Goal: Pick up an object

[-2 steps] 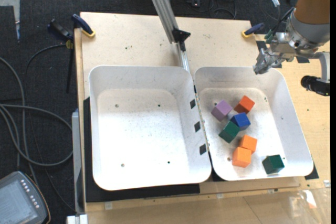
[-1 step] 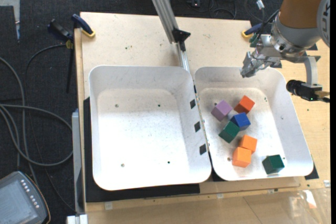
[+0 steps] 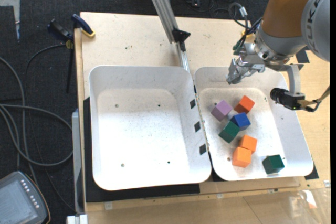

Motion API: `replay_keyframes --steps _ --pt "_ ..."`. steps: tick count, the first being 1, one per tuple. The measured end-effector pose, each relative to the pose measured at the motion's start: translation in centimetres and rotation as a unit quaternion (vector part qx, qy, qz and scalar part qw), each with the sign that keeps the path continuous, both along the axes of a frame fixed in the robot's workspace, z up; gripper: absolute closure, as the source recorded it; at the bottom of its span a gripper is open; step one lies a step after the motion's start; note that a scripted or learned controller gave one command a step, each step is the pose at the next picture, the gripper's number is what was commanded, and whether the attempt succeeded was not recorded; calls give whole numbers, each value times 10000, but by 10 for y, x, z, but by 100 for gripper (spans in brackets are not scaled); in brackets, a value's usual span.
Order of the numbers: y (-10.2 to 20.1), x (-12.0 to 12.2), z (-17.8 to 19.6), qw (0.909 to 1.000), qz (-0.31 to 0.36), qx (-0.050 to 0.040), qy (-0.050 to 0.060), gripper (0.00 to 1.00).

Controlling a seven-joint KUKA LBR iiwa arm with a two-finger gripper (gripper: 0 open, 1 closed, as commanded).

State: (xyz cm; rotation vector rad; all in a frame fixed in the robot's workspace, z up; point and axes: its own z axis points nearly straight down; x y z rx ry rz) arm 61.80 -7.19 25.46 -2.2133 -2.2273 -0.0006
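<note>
Gripper (image 3: 235, 77), finger state indeterminate, hovers at 12 o'clock of the block cluster (image 3: 237, 126) in the right bin (image 3: 302, 147).

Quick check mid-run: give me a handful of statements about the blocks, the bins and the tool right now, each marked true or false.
1. All the blocks lie in the right bin. True.
2. The tool has a block between its fingers. False: it hangs above the far end of the right bin with nothing in it.
3. There are three orange blocks. True: one at the far side and two side by side nearer the camera.
4. The purple block sits alone in the left bin. False: it is in the right bin, next to the blue block.
5. One dark green block lies apart from the cluster. True.
</note>
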Motion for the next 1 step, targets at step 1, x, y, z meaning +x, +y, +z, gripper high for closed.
replay_keyframes --steps 1 --pt "48 -16 5 10000 7 4 0 100"
